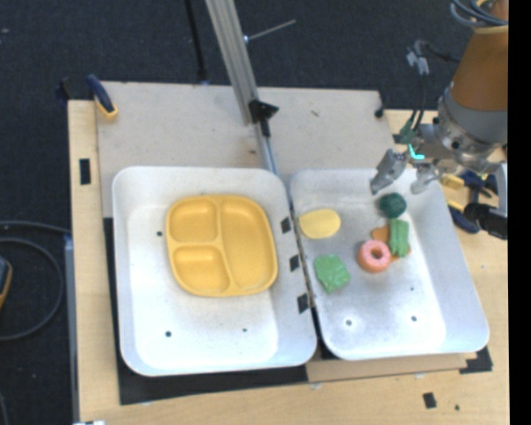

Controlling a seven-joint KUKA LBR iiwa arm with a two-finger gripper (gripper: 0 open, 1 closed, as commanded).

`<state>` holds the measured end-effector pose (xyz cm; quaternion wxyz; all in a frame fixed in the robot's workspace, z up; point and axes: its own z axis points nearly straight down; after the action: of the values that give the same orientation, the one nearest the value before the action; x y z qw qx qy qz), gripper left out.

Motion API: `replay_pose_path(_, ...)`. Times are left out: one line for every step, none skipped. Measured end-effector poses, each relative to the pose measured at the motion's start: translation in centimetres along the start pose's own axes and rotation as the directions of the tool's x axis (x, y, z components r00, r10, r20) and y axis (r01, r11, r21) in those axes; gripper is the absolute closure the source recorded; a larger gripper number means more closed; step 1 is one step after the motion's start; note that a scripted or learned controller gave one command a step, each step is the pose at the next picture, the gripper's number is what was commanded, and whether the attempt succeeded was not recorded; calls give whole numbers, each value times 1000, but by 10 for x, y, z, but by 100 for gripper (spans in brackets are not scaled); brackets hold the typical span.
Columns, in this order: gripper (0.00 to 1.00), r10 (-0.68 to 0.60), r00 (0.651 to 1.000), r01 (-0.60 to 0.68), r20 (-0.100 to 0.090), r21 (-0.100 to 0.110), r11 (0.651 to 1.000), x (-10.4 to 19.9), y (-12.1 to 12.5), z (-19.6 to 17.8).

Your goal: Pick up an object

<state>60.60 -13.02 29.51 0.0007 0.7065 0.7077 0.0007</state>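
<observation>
White shallow right-hand bin (pixel 442 321) on the tan wooden counter (pixel 203 122): pale yellow oval piece (pixel 319 223), green crinkled block (pixel 332 273), pink ring doughnut (pixel 373 256), orange piece (pixel 380 235) partly under a green ridged stick (pixel 399 237), dark green round lump (pixel 391 204). Left white bin (pixel 142 326): yellow three-compartment plastic tray (pixel 221 243). Pincer (pixel 405 176): fingers spread apart, nothing between them, just above the dark green lump.

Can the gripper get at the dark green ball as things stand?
Probably yes: the gripper, fingers apart, hovers just above the ball, whose top is bare; the green block sits close below.
</observation>
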Motion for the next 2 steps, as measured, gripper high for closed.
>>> replay_pose_path(0, 0, 1000, 0, 0, 0, 1000, 0, 0, 0)
replay_pose_path(0, 2, 1000, -2, 1, 5, 1000, -6, 8, 57)
